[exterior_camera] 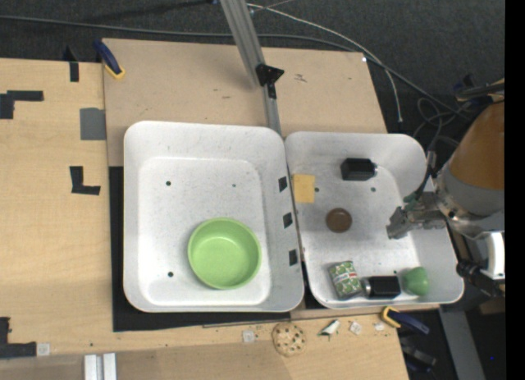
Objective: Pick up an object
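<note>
Camera view: jaws [399, 224] by right bin's [328, 147] right edge, brown disc [339, 221] well apart

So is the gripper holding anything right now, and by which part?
Nothing is seen held. The gripper hangs over bare floor at the right bin's right side, apart from the brown disc and black block.
</note>
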Available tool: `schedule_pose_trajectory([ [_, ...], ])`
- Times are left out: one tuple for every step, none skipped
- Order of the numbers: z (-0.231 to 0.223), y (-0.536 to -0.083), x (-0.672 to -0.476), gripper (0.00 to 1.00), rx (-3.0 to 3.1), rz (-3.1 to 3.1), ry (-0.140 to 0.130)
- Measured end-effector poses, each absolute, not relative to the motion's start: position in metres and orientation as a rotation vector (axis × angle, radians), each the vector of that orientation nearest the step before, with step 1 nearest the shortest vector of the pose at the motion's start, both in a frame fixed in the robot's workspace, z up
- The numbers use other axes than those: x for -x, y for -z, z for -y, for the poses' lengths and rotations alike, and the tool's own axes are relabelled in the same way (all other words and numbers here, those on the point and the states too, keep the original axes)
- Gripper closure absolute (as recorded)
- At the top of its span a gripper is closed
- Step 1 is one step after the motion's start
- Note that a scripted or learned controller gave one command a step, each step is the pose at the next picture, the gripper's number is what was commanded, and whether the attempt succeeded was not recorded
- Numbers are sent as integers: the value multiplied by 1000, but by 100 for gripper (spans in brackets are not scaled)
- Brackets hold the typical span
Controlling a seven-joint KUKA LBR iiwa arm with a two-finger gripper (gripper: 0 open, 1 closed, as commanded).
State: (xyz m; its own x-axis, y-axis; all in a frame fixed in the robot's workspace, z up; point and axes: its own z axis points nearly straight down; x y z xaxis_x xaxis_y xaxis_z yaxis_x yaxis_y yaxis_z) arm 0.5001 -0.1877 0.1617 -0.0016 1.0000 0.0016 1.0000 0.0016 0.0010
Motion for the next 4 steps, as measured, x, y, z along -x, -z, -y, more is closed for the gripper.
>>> schedule_pose_trajectory([
  [189,-206,-494,100,2220,2222,1],
  [189,-199,-494,100,2219,2219,-4],
  [138,-210,-509,100,2213,2225,0],
  [93,-202,-533,100,2212,2225,-3],
])
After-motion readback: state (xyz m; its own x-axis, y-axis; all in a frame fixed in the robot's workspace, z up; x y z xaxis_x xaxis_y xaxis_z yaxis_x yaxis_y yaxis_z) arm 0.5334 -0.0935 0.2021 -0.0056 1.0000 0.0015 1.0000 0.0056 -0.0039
